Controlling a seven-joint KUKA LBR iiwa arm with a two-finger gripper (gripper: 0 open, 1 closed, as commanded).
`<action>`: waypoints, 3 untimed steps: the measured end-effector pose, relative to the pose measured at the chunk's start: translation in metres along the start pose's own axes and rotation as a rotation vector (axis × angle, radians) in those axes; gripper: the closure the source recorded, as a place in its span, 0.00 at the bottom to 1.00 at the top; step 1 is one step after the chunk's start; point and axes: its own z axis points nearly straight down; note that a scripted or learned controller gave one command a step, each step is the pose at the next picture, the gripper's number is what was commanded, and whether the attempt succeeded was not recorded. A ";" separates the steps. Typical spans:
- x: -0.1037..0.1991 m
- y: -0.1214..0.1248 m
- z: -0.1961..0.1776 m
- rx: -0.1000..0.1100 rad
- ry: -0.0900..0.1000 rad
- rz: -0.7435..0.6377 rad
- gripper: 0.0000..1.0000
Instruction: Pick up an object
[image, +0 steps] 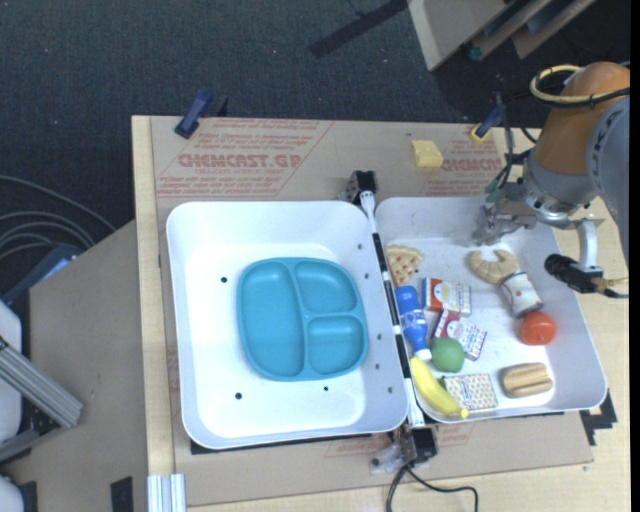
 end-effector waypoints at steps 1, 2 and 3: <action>0.000 0.000 0.000 0.001 0.000 0.000 0.00; 0.000 0.001 -0.010 -0.003 -0.001 0.000 1.00; 0.000 0.000 -0.010 -0.002 -0.001 0.000 0.00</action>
